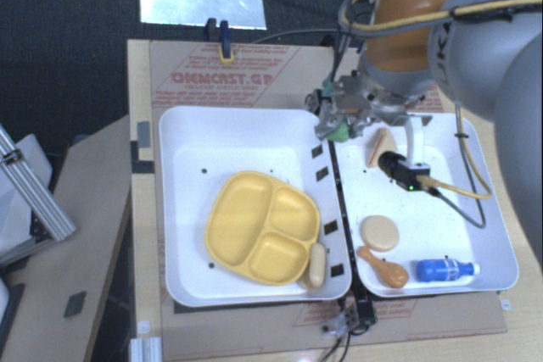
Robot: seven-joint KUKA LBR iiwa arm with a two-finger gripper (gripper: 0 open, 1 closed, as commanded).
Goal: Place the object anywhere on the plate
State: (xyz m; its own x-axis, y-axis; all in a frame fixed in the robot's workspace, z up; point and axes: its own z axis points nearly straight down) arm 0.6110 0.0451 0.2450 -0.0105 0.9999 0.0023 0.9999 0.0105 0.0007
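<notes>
Beyond the far right corner of the yellow three-compartment plastic plate [263, 226], the gripper [341, 121] hangs over the ridge where the two shallow white bins [182, 182] meet. A small green object [339, 132] shows just beneath it. Whether the gripper is spread or closed on that piece cannot be told, because the wrist hides the tips.

If the green piece is the thing to place (a guess from its position), the carry should be short. Lift enough to clear the ridge, travel toward the plate's middle, and lower over the large compartment rather than a divider, so the piece settles flat.

A cream oblong roll [316, 264] touches the plate's near right edge, so keep the approach away from that side and release low
</notes>
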